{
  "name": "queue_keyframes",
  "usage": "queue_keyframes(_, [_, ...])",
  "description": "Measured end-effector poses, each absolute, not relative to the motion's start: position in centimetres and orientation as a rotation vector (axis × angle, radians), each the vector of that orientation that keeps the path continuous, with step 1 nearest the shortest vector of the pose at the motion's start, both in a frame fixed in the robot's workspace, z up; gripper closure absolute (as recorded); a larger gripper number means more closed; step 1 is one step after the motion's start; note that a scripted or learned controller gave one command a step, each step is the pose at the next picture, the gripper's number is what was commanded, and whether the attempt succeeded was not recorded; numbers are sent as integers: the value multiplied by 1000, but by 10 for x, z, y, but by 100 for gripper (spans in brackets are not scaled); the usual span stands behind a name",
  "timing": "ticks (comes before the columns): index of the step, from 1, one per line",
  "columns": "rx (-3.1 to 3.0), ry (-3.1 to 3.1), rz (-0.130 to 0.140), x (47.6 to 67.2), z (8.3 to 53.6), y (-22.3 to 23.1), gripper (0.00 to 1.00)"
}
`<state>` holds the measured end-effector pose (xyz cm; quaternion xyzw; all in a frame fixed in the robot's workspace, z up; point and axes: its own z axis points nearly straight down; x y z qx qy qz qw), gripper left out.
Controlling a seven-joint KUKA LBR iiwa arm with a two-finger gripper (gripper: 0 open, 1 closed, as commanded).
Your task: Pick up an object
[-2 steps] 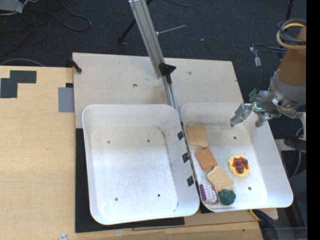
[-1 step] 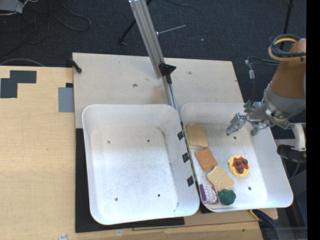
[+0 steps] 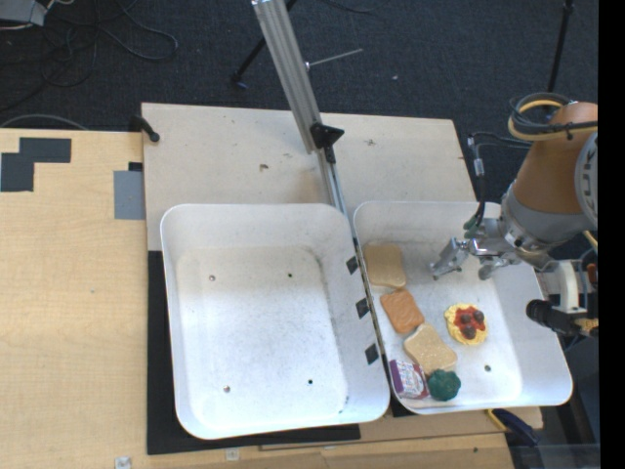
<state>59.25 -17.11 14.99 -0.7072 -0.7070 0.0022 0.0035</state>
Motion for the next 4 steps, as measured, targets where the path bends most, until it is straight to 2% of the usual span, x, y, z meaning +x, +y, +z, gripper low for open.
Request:
queue_keyframes(1, [-2217, -2215, 7, 591, 96, -170, 0])
queue_keyframes(2, [-2225, -2213, 3, 592, 109, -171, 100])
queue_keyframes(3, [-2222, -2223, -1, 596, 152, -170, 100])
queue_keyframes(4, [-2222, -2225, -3, 595, 215, -168, 100])
